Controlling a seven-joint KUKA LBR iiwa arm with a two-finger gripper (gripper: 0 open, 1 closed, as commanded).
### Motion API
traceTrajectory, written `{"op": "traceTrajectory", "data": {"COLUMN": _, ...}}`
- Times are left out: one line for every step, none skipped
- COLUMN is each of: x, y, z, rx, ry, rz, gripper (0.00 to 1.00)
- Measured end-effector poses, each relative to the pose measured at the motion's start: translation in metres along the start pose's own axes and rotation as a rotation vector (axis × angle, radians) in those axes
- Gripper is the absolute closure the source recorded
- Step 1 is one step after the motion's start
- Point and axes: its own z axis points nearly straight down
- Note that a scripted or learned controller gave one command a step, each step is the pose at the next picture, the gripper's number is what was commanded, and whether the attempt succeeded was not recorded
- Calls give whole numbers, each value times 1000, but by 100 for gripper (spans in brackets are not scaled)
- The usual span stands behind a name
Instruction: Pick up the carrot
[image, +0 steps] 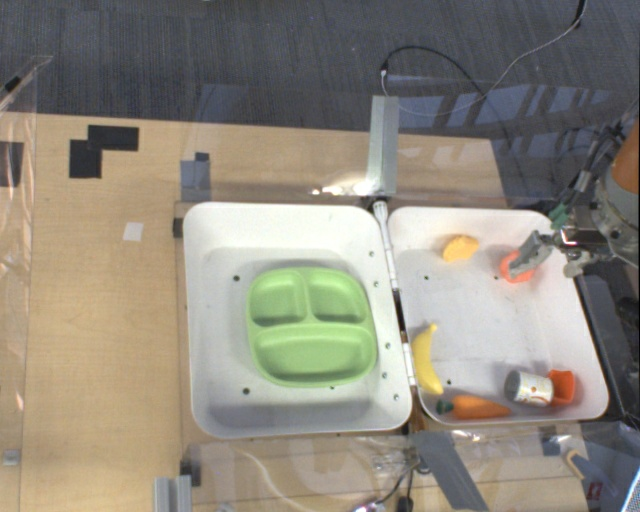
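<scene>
Small orange toy carrot with a green stem end (478, 406), lying flat along the front wall of the right shallow white bin (500, 320), stem end pointing toward the yellow plastic banana (428, 360). Banana just to the left of the carrot, stretched along the bin's left wall, lower tip close to the carrot's green end. Silver cylindrical can with a white label (529, 388) just above and right of the carrot's tip, lying on its side, touching or nearly touching a small orange cup-shaped item (563, 386) in the front right corner. Rounded yellow-orange plastic fruit piece (460, 248) near the back of the same bin, well apart from the carrot. Flat pink-red item (516, 268) to the right of that fruit, directly under the grey two-finger end effector (532, 252). End effector low over the back right part of the bin, well apart from the carrot; state of grip not discernible, contact with the pink-red item likewise not discernible. Grey arm entering from the right edge, orange band (627, 165) partly in view above the wrist. Left shallow white bin (210, 300) beside the right one, walls touching at the centre, bearing a light green three-compartment plastic plate (311, 325). Both bins set on the pale wooden counter (100, 300), black square markings (101, 148) near its back left.
</scene>
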Motion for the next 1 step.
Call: {"op": "traceTrajectory", "data": {"x": 60, "y": 52, "z": 60, "rx": 1, "ry": 0, "rz": 105, "gripper": 0}}
